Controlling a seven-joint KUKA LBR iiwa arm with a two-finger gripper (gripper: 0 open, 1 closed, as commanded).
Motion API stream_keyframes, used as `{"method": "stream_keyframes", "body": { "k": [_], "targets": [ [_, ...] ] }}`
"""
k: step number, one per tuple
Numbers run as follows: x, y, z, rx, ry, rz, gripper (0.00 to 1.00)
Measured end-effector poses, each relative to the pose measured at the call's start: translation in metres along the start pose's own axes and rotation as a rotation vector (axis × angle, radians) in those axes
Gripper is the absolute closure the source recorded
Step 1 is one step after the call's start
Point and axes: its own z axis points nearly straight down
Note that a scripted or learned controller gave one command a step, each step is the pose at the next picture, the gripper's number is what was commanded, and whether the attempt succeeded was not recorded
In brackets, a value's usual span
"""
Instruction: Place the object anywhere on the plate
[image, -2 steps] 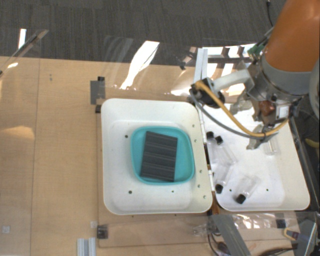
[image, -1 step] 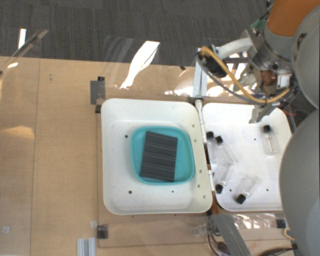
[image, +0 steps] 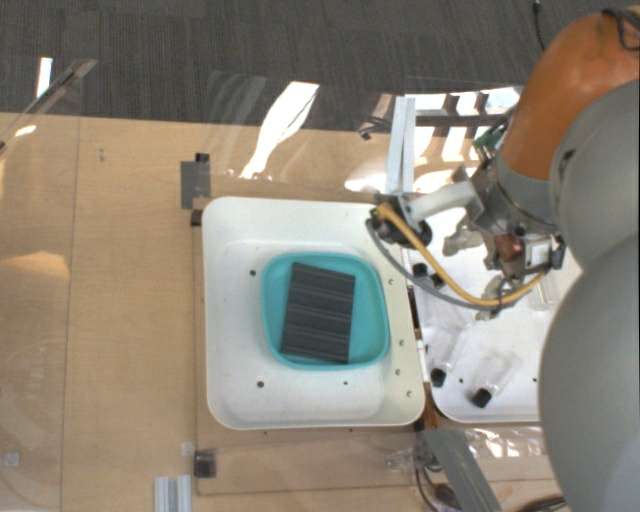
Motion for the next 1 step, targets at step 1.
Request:
{"method": "stream_keyframes", "body": {
  "k": [1],
  "targets": [
    [-0.0145, 0.0033, 0.1482, 0.003, -0.002, 0.030, 0.00]
  ]
}}
